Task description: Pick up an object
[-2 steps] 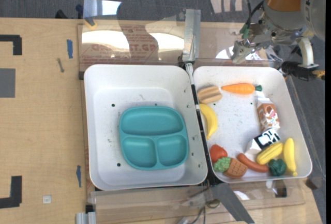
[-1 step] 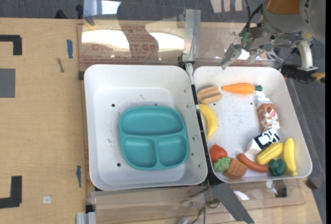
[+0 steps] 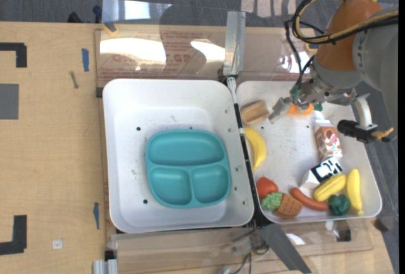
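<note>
Two white bins sit side by side on the bench. The left bin (image 3: pixel 120 140) holds a teal plate (image 3: pixel 187 167) with three sections, lying flat near the middle.

The right bin (image 3: pixel 370 193) is full of toy food. A tan bread piece (image 3: pixel 253 112) lies at about 10 o'clock in that bin, close to the wall between the bins. Just below it, at about 9 o'clock, is a yellow banana (image 3: pixel 255 147), curved and lying along the same wall. At about 7 o'clock sit a red tomato (image 3: pixel 267 187), a green leafy piece (image 3: pixel 272 201) and a brown waffle piece (image 3: pixel 288 206), all bunched together. An orange-red sausage (image 3: pixel 308 199) lies next to the waffle piece, at 6 o'clock. At about 4 o'clock there is a black and white card (image 3: pixel 326 170), a yellow pepper (image 3: pixel 330 187), a yellow corn cob (image 3: pixel 354 190) and a dark green piece (image 3: pixel 340 204), all close together. A small red and white packet (image 3: pixel 328 142) lies at 3 o'clock.

The grey arm (image 3: pixel 373 67) comes in from the right, with its orange band at the top. The gripper (image 3: pixel 297 100) hangs over the 12 o'clock part of the right bin, next to a small orange thing (image 3: pixel 301 109). I cannot tell how the gripper is set, or if it touches the orange thing.
</note>
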You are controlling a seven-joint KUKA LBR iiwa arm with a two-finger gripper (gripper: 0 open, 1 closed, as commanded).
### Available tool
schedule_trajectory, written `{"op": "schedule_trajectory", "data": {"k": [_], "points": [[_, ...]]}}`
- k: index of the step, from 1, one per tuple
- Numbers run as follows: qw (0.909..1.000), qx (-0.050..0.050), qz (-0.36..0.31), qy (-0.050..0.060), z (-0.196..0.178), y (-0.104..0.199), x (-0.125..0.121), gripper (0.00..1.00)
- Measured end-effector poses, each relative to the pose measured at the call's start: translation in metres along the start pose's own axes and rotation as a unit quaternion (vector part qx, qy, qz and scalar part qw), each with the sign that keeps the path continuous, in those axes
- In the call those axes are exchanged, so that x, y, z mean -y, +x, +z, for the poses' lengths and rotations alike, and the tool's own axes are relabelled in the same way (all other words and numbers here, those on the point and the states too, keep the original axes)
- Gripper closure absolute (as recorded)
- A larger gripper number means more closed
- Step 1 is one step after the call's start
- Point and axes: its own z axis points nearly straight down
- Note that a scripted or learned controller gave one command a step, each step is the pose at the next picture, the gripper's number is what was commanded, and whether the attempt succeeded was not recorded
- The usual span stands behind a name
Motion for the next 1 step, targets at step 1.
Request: {"op": "schedule_trajectory", "data": {"k": [1], "points": [[0.9999,0.001,-0.007,-0.009,0.0240,-0.0229,0.0822,0.00]]}}
